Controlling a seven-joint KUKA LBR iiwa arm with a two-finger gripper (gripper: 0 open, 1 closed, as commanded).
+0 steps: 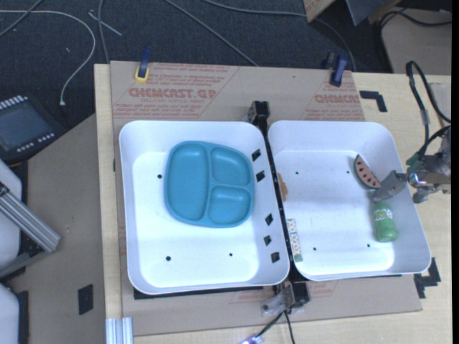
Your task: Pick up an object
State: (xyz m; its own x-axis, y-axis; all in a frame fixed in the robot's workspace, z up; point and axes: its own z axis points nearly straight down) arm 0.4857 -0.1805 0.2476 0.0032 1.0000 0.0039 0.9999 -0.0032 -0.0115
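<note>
Two bins (143, 213): one blue plate (210, 183), one melon slice (364, 172), one green bottle (385, 222); jaws (396, 183) state unclear.

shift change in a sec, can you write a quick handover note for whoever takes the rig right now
End effector: at the right edge of the right bin, low between the two items there. Whether it is open or shut cannot be told from this view; nothing is visibly held.
Things: watermelon slice in the right bin's upper right; green bottle lying just below the end effector; blue divided plate in the left bin.
Done: no pick confirmed.
Left: grasp one object and lift it.
</note>
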